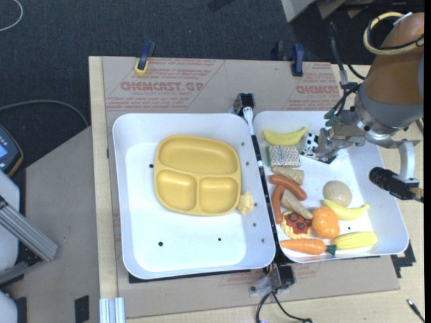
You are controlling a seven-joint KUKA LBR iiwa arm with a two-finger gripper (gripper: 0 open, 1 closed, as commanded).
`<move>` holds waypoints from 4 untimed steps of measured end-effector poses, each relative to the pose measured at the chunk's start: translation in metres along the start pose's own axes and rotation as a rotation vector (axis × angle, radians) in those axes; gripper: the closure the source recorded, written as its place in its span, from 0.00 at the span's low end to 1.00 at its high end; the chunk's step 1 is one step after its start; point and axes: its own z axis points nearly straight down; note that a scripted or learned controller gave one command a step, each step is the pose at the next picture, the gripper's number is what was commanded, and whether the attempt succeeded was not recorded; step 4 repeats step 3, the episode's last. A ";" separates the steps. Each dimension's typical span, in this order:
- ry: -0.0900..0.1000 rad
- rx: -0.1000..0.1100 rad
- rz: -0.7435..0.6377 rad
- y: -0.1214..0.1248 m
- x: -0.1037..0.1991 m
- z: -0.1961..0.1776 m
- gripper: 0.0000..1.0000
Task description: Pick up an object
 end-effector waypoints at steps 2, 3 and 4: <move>-0.001 0.000 0.003 -0.020 0.055 0.005 1.00; -0.002 -0.006 0.003 -0.016 0.044 -0.007 1.00; -0.002 -0.006 0.003 -0.016 0.044 -0.007 1.00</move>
